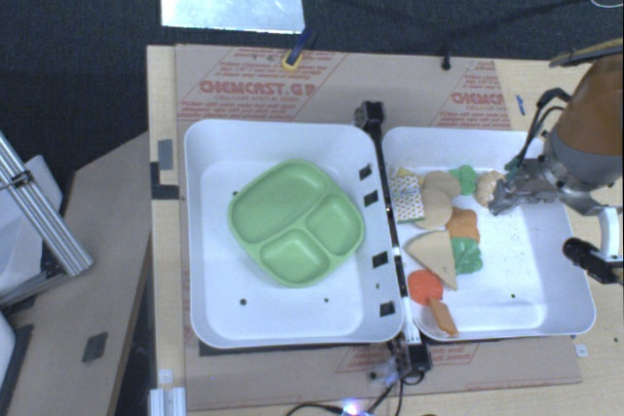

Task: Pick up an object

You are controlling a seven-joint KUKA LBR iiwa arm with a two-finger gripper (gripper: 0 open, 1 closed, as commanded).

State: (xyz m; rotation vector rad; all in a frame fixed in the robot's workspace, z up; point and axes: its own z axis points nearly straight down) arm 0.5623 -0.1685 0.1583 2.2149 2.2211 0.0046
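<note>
At the lower right of the frame, toy food (444, 248) lay heaped in the right bin (546, 307). Farther up, the gripper (502, 195) hovered beside a beige piece (485, 184); its grip couldn't be judged. Best move: descend squarely over one piece.

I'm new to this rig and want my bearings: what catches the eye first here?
The big light-green divided plate lies alone in the left bin. In the right bin a cluster of small toy food pieces crowds the side nearest the divider. The gripper hangs over that bin's far right part, beside the pile.
</note>
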